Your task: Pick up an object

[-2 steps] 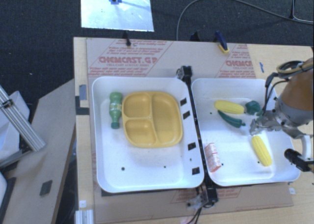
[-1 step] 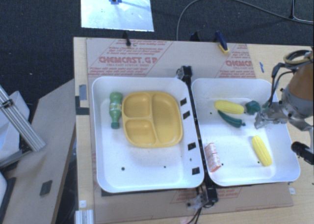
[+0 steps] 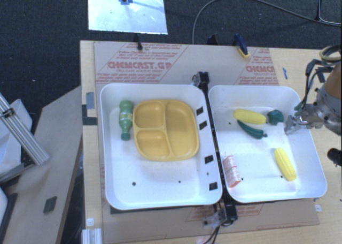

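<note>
The brown sheet under the two bins carries red printed writing: "CHEMCAST GP" can be read behind the left bin, and the same word is partly seen, cut by the right bin, at the far right side. Smaller lines under this writing are too small to read.

In the left bin lies a yellow plate with three compartments, and just beside its left edge lies a green toy bottle, along the bin wall.

In the right bin there are five things. A yellow corn cob lies near the far wall, and a dark green vegetable, maybe a pepper or cucumber, lies just beside it, on the near side. A small teal object is near the end of this cob; its shape is hard to make out. A second yellow corn cob lies alone near the right wall. A small can with a red and white label lies on its side near the middle divider; the label writing cannot be read.

The gripper is at the right rim of the right bin, near the teal object, with nothing visible between its parts. I cannot tell if it is wide or narrow, because it is small and blurred. The arm is cut off by the right border of the view
</note>
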Tool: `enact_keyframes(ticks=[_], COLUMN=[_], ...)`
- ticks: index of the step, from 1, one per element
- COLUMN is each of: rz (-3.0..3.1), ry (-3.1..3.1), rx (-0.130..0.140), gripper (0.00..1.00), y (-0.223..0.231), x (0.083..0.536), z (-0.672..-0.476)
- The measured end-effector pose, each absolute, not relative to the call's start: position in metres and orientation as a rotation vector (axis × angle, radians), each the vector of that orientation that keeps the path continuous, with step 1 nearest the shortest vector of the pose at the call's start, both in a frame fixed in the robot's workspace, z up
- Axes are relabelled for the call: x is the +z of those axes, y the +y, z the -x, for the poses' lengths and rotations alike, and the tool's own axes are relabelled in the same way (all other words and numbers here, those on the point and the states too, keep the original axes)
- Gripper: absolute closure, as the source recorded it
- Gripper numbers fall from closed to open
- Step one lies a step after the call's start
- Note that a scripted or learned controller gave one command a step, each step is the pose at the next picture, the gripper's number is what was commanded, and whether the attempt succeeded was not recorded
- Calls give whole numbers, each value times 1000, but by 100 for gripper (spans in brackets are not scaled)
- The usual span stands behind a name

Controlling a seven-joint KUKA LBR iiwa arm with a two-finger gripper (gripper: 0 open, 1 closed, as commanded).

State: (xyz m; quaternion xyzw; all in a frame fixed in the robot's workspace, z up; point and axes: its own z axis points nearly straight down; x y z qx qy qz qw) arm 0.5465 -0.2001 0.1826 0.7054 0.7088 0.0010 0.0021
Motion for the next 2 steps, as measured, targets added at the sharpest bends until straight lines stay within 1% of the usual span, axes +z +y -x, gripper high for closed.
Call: enact_keyframes(ticks=[1,2], rz=[-2212,-2209], ry=[2225,2232], rx=[3,4], gripper=[100,100], y=[-200,-139], x=[221,225], z=[-548,-563])
